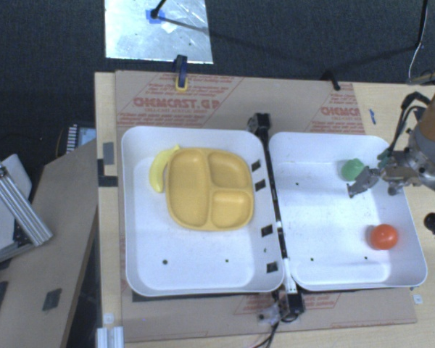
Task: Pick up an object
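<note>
2 white bins sit side by side on the bench. The left bin (141, 267) holds a yellow divided plate (206, 188) with 3 compartments, and a banana (158, 169) lies against the plate's left edge, partly tucked under it. The right bin (326, 267) holds 2 loose items: a green object (353, 169) near the upper right area and an orange ball (383, 236) lower down near the right wall, well apart from each other. The arm (429, 140) comes in from the right over the right bin's far edge. The gripper (371, 178) sits just beside the green object, on its lower right; 1 grey finger (359, 185) points down-left below it. Nothing is visibly between the fingers, and their spacing is too unclear to tell whether they are apart or together. Orange ball is untouched.
</note>
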Controlling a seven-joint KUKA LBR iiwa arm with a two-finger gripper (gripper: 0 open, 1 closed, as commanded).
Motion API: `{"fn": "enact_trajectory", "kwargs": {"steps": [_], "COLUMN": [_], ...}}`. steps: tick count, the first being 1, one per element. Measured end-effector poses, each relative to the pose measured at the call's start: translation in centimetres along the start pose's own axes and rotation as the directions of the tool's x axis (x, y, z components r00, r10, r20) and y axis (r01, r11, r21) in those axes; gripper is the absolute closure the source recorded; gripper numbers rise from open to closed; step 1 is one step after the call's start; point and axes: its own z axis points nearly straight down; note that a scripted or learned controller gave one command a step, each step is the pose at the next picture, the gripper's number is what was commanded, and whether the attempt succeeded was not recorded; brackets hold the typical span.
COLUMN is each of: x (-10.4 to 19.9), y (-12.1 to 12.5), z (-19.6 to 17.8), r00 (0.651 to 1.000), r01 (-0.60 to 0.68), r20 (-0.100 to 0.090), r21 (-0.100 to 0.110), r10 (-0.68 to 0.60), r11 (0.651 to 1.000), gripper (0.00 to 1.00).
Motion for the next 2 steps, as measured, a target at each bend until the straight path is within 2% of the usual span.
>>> {"fn": "enact_trajectory", "kwargs": {"steps": [1,2], "x": [0.1,0.0], "y": [0.3,-0.4], "z": [-0.7,5.3], "r00": [1.000,1.000], "r01": [0.004,0.001], "r20": [0.002,0.001], "r21": [-0.012,-0.007], "r10": [-0.003,-0.001], "r11": [1.000,1.000], "gripper": [0.00,0.00]}}
